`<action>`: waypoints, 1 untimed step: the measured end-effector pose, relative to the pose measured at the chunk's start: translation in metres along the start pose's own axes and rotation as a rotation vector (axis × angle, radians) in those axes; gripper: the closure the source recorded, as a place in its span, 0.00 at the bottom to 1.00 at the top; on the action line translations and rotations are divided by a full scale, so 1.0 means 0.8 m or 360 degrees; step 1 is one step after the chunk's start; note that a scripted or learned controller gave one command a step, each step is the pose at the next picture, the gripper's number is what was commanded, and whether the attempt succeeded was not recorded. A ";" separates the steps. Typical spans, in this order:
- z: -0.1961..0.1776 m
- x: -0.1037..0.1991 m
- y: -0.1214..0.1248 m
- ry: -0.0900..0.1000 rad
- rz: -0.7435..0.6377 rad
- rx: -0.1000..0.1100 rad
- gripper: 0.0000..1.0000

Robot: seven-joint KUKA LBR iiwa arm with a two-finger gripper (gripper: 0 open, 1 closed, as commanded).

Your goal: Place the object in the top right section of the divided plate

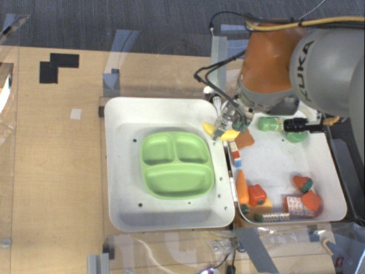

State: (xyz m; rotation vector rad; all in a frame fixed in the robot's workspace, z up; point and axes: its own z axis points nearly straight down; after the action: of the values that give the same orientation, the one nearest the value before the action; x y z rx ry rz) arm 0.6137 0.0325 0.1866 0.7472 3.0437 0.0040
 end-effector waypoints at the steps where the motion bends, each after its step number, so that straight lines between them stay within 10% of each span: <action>1: 0.000 0.019 0.004 0.0002 -0.0257 -0.0001 1.00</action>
State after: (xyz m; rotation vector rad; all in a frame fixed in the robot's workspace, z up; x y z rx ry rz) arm 0.6015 0.0426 0.1861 0.4990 3.0951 0.0044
